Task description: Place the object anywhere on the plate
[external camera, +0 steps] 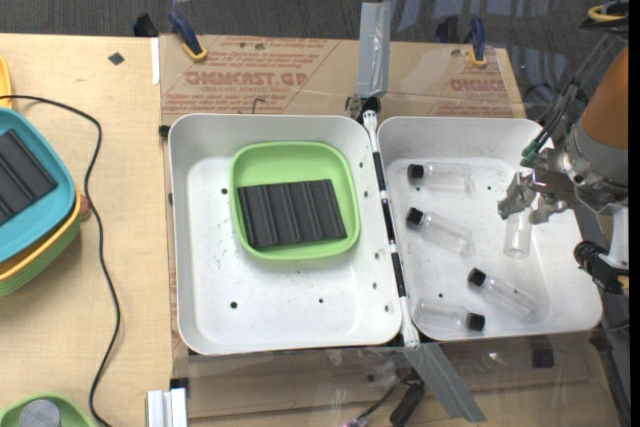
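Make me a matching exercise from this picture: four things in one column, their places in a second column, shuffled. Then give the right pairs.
Things:
1. green plate
2. dark ridged insert
3. capped vials
4. pincer

Places:
A. lying scattered on the floor of the right bin
B. above the right bin, near its right side
C. in the left bin, toward its back
D. lying on the green plate

Pairs: 1-C, 2-D, 3-A, 4-B
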Robot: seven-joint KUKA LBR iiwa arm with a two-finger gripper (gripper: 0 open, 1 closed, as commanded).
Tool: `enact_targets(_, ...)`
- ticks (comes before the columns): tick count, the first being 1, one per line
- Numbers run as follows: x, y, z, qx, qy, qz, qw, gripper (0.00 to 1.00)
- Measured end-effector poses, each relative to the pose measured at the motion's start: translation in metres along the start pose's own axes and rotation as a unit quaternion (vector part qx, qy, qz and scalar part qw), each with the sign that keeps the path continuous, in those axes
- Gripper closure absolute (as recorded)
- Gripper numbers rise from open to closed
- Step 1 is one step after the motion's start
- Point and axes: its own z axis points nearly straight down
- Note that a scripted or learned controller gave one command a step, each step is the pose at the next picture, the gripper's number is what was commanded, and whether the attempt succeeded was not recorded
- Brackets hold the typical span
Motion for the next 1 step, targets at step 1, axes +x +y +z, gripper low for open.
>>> enact_targets(1, 0.0, 0.0, -0.0001, 0.0, 0.0, 0.0, 1.0, 0.0)
